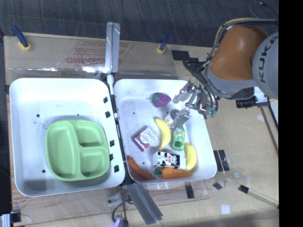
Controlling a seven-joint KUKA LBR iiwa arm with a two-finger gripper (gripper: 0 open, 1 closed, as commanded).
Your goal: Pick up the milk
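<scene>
The black-and-white patterned milk carton (168,160) lay at the lower middle of the right white bin (124,126), wedged among yellow bananas (164,132). The gripper (183,112) hovered above, its opening unclear; it might have snagged a banana instead.

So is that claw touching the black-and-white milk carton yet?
Apart. The camera view shows the gripper above the green bottle, with the bottle between it and the milk carton.

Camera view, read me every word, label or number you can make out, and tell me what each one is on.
"KU": grey arm, cut off at the edge.
Red print on the clear sheet behind the bins: too blurred to read.
Maroon carton label: too small.
Black-and-white carton print: too small.
Green bottle label: unreadable.
</scene>
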